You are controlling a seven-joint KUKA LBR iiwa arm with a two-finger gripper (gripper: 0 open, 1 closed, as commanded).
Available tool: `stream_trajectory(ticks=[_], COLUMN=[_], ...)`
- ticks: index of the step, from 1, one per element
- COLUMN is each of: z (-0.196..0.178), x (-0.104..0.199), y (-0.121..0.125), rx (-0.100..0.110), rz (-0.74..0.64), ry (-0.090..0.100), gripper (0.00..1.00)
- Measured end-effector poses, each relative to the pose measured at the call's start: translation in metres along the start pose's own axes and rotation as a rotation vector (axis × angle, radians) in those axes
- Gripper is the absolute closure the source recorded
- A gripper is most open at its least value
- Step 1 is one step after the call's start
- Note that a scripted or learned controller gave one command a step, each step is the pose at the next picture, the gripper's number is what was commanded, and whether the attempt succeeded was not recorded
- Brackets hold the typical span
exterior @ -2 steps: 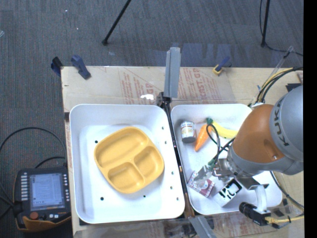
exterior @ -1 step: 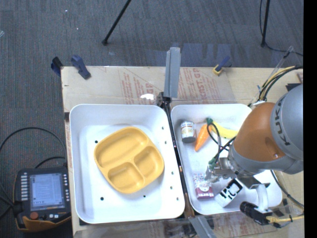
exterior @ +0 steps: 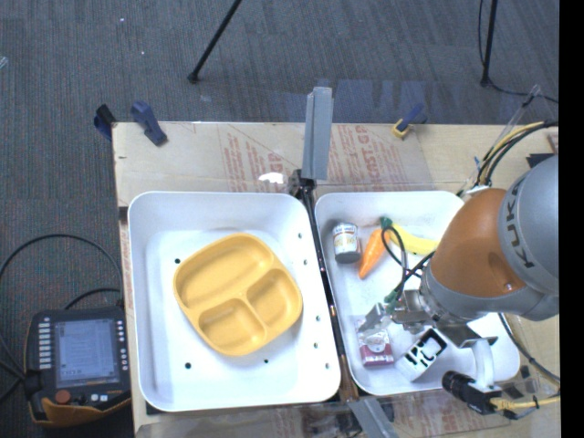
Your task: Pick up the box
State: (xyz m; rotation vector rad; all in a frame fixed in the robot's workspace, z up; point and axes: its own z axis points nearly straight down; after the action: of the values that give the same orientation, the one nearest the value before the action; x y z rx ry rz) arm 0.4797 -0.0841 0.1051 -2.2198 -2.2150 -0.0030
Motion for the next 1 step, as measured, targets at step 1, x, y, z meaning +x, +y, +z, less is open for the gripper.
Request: stream_trajectory(ticks=[1], z=[0.0194], x=[-0.0059], y=[-0.0054], rx=[0.004], rz=[-0.103], ry=[-0.002], gripper=[0.0])
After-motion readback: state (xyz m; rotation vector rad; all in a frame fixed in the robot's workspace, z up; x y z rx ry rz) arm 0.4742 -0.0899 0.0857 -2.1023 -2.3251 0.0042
